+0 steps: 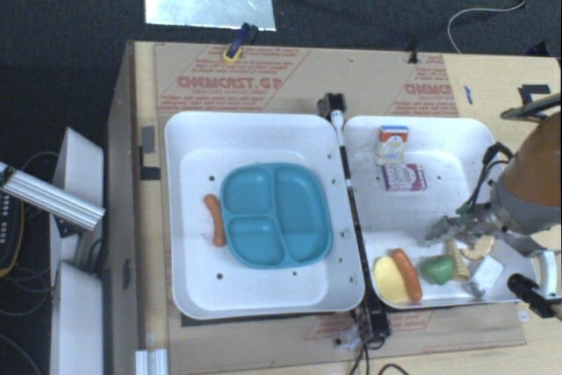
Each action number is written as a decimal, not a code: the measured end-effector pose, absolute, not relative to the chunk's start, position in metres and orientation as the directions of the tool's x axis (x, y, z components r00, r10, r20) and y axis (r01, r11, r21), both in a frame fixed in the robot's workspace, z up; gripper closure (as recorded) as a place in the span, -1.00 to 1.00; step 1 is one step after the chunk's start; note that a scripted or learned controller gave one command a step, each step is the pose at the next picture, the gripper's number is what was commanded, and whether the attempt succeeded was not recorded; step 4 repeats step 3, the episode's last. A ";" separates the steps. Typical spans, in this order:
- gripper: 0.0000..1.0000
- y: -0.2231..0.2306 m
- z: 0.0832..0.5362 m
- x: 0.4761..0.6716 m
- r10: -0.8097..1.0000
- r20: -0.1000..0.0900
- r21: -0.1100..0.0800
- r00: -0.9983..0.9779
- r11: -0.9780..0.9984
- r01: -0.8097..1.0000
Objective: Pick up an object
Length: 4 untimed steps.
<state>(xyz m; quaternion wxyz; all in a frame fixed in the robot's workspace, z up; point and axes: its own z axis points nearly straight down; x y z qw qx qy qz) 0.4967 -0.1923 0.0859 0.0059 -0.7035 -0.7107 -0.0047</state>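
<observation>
Left bin (189,215): blue tray (275,213), sausage (214,219) at nine o'clock. Right bin (439,149): cartons (399,161), yellow piece (389,277), sausage (406,273), green piece (436,269). Gripper (465,234) cluttered; grip unclear.

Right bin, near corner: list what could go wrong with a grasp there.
1. Crowding: the green object, the sausage lying on the yellow piece, and pale bits sit close together by the gripper, so it may nudge or catch the wrong one.
2. The cluster lies against the right bin near wall, which may block a finger.
3. The sausage could roll off the yellow piece.
</observation>
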 end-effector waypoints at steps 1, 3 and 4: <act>-1.00 -0.130 0.103 0.577 1.000 0.001 0.004 -0.005 0.005 1.000; 1.00 -0.117 0.096 0.630 1.000 -0.002 0.005 -0.009 0.009 1.000; 1.00 -0.117 0.096 0.630 1.000 -0.002 0.005 -0.009 0.009 1.000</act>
